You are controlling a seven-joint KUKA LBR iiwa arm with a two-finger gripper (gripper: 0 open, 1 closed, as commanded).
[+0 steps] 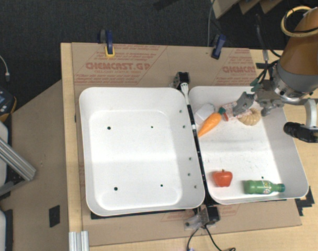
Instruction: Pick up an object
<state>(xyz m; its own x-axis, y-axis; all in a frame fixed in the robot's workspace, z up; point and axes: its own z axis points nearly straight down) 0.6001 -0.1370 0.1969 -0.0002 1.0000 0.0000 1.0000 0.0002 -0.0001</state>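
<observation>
Bench stock, camera view: 2 white bins on cardboard printed "CHEMCAST GP".

We count in the right bin [284, 156] 1 carrot [209, 123], 1 tomato [222, 178], 1 green bottle [263, 187], 1 tan lump [249, 118]. The gripper [245, 104] hangs over the lump; whether it is clenched we cannot tell. The left bin [91, 140] has 2 blue clamps [108, 40] behind it.

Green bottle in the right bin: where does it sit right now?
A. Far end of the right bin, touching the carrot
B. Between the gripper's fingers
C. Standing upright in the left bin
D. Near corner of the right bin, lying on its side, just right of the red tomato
D. The green bottle lies on its side in the right bin's near corner, beside the red tomato, well apart from the carrot and the gripper.
</observation>
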